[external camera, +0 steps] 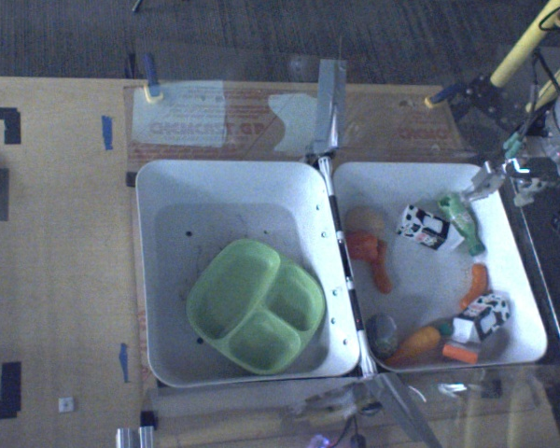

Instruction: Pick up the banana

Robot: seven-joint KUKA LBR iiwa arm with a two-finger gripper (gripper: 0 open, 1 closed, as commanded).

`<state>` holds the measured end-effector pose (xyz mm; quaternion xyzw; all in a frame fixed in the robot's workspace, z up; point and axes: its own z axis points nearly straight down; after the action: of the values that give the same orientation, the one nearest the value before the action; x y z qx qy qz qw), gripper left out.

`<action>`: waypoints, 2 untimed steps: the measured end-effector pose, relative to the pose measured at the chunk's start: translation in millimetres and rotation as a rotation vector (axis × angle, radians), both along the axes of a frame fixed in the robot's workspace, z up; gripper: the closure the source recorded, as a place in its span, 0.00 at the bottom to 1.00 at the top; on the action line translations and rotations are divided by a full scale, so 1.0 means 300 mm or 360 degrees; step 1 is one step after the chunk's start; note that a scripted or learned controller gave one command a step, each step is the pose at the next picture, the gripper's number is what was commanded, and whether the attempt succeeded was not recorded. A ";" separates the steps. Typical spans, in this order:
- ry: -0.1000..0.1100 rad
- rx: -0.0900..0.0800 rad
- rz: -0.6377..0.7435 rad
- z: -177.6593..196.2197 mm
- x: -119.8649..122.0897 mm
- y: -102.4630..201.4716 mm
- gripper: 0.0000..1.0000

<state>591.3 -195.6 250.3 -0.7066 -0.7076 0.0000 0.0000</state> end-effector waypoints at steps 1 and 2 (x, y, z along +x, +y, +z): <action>-0.0002 0.0000 0.0522 -0.435 -0.124 -0.064 0.00; -0.0005 -0.0003 -0.0024 -0.481 0.004 -0.019 0.00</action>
<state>592.5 -201.4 106.1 -0.7119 -0.7023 -0.0006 -0.0017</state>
